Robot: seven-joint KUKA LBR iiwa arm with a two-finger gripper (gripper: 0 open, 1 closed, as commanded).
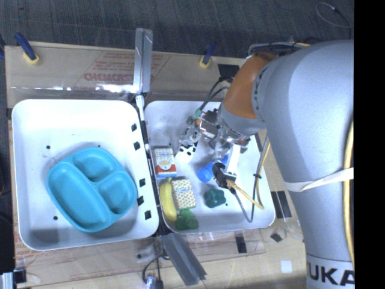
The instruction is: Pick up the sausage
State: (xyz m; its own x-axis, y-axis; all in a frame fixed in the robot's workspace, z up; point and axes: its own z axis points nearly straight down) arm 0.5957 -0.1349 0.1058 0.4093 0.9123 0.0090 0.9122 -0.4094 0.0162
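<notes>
My gripper (194,138) hangs low over the back middle of the right bin (260,217), reaching in from the right under the grey wrist and its orange band (242,95). Its dark and white tip parts are cluttered. The wrist and gripper body hide the bin floor just right of the tip. Nearest to the tip are a small red and white carton (163,161) to its front left and a blue round piece (206,173) to its front.
Along the right bin's front lie a banana (169,201), a patterned cracker block (183,192), green broccoli (186,220) and a teal lump (213,197). The left bin (30,125) holds a blue divided plate (66,205). A cable (243,192) trails under the wrist.
</notes>
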